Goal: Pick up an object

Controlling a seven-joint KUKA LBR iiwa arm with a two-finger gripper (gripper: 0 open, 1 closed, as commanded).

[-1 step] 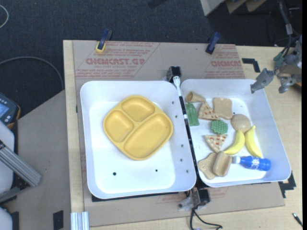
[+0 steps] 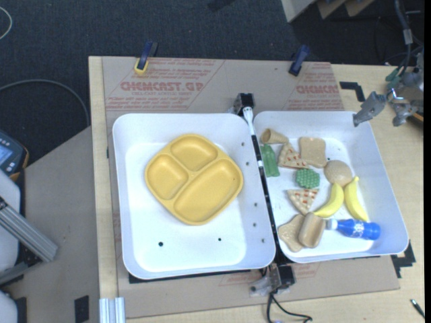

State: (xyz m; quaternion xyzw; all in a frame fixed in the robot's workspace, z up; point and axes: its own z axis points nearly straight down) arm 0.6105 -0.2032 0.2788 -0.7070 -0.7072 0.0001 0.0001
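Observation:
The right bin (image 2: pixel 387 180) holds several toy foods: a beige cone (image 2: pixel 273 136), a green pickle (image 2: pixel 270 160), a toast slice (image 2: pixel 312 151), two pizza wedges (image 2: pixel 291 157) (image 2: pixel 303 198), a green round piece (image 2: pixel 308 177), a tan ball (image 2: pixel 338 172), two bananas (image 2: pixel 355 199) (image 2: pixel 328 206), a blue bottle (image 2: pixel 357 229) and bread pieces (image 2: pixel 310 229). My gripper (image 2: pixel 382 115) hangs over the far right corner of that bin, well above and apart from the foods. Its two grey fingers stand spread, with nothing between them.
A yellow divided plate (image 2: pixel 194 177) lies in the left bin (image 2: pixel 135 234). Black clips (image 2: pixel 244 103) (image 2: pixel 279 274) sit where the bins meet, and clamps (image 2: pixel 143 58) (image 2: pixel 298 60) hold the cardboard at the back. Dark floor surrounds the bench.

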